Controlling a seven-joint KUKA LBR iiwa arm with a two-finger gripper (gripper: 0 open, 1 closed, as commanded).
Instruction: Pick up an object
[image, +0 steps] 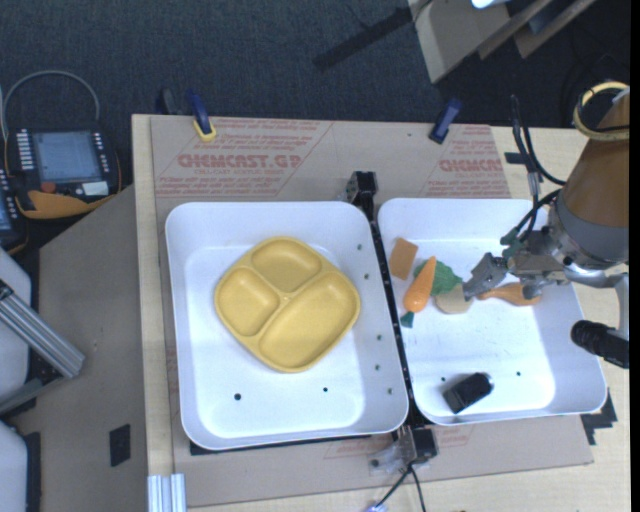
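The right bin (560, 390) holds several small items. An orange block (403, 257) lies near its left wall, and an orange carrot with a green top (421, 284) is beside it. A beige rounded piece (453, 301) sits just right of the carrot. An orange piece (516, 294) shows partly from under the gripper. A black object (467, 391) lies near the bin's front wall. My gripper (487, 279) hangs low over the middle of this bin, right next to the beige piece and above the orange piece.
The left bin (200, 380) holds a yellow divided plate (287, 303). A black clamp (361, 186) sits on the ridge between the bins at the back. The grey arm with its orange band (600, 175) reaches in from the right.
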